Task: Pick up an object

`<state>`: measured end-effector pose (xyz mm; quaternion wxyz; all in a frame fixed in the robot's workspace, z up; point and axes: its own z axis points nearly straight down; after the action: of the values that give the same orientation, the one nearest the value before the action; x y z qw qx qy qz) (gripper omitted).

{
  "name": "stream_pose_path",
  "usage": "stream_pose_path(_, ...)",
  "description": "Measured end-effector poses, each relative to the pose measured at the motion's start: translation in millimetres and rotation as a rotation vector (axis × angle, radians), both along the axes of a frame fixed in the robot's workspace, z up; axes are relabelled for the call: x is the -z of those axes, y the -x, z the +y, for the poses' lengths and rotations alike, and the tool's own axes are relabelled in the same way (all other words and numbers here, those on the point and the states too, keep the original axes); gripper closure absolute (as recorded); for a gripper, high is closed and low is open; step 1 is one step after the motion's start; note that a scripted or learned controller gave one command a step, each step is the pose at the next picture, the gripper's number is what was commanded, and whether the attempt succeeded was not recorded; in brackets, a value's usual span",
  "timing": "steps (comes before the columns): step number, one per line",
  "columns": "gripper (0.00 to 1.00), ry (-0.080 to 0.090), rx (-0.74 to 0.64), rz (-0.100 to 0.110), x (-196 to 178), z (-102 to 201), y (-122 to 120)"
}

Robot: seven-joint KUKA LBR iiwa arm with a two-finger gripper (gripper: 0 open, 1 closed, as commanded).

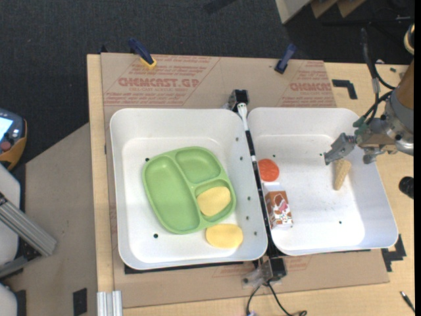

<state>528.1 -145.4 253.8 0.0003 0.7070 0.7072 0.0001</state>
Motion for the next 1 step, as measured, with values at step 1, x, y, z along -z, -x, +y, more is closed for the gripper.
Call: stream_pose_path(1,1.00,0.001,-0.001,-0.003,-10.8,-0.1,-0.7)
